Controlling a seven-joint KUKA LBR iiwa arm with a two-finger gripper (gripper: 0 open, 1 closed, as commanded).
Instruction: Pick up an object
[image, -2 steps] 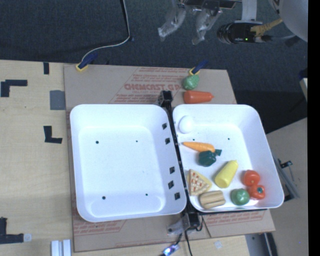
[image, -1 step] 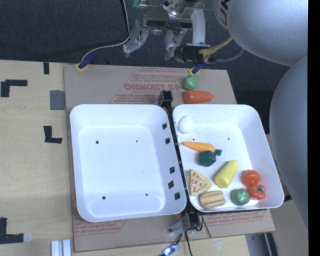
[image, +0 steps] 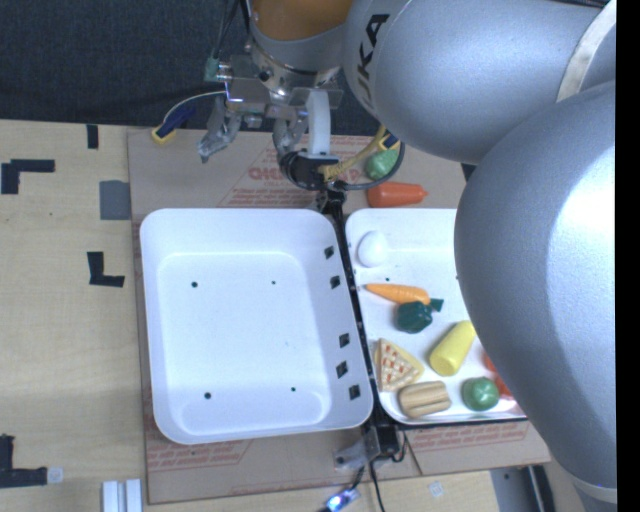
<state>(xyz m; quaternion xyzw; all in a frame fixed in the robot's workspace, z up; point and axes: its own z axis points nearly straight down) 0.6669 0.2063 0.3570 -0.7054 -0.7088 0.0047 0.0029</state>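
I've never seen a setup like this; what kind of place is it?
Probably a robotics lab test bench. A grey arm hangs over two white bins, one holding toy food such as a carrot, and black markers are taped on the bench.

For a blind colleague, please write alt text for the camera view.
A grey robot arm's gripper hangs open above the bench, behind two shallow white bins. The right bin holds toy food: white egg, orange carrot, yellow corn.

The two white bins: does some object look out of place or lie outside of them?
Yes. An orange carrot-shaped toy lies on the brown cardboard just beyond the far rim of the right white bin, and a green and yellow round toy sits beside it. The other toy foods lie inside that bin.
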